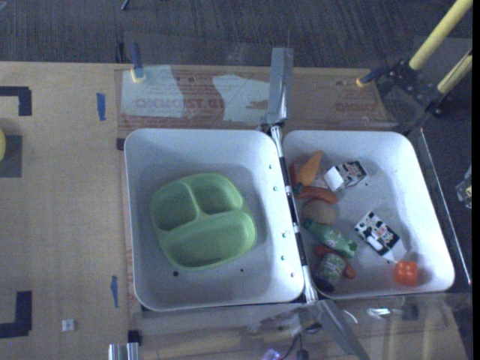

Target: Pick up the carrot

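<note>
The carrot (pixel 308 168) is orange and tapered, with a green top at its lower end. It lies tilted in the right bin (pixel 426 201), near that bin's upper left corner and close to the divider wall. Just below it is a red-orange elongated item (pixel 319 195), which touches or nearly touches it. A small white carton (pixel 346 175) lies just to the carrot's right.
Further down the right bin's left side are a brownish potato (pixel 321 212), a green bottle (pixel 334 238) and a dark can (pixel 329 267). A cow-patterned carton (pixel 377 233) and an orange pepper (pixel 406 273) sit lower right. The left bin (pixel 136 201) holds a green divided plate (pixel 202 220).
</note>
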